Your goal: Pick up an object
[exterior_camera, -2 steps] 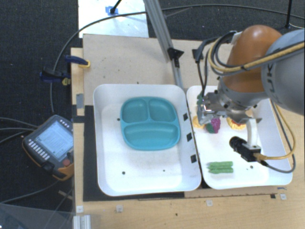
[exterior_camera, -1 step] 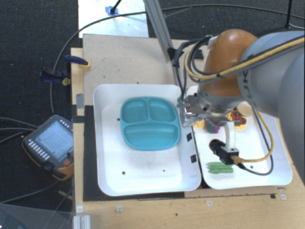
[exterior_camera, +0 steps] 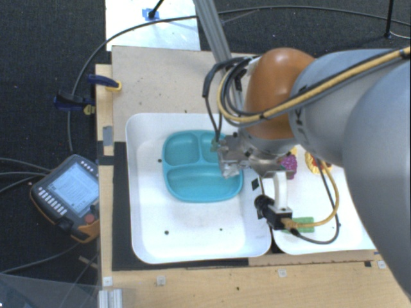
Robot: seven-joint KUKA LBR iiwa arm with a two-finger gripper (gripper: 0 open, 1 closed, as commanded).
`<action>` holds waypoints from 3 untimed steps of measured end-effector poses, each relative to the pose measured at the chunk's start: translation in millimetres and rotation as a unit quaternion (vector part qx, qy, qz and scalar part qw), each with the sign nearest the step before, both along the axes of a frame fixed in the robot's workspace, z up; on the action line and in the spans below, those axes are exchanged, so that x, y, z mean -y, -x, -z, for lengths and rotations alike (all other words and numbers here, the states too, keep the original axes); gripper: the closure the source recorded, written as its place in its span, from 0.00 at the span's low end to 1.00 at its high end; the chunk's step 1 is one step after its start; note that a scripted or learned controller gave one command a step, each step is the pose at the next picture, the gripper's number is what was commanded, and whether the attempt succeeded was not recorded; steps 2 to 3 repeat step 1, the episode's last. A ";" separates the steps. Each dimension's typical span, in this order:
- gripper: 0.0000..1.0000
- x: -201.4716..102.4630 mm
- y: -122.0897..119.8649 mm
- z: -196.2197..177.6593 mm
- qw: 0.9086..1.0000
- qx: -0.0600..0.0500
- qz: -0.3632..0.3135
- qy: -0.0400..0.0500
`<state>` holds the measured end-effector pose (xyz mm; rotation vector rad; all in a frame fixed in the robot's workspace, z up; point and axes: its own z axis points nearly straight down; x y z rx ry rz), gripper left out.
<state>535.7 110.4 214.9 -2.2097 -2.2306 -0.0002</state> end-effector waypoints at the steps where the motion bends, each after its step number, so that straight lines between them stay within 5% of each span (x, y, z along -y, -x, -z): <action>1: 0.00 2.7 -0.5 -0.5 1.000 0.000 0.003 0.000; 3: 0.00 2.7 -0.5 -0.5 1.000 0.000 0.003 0.000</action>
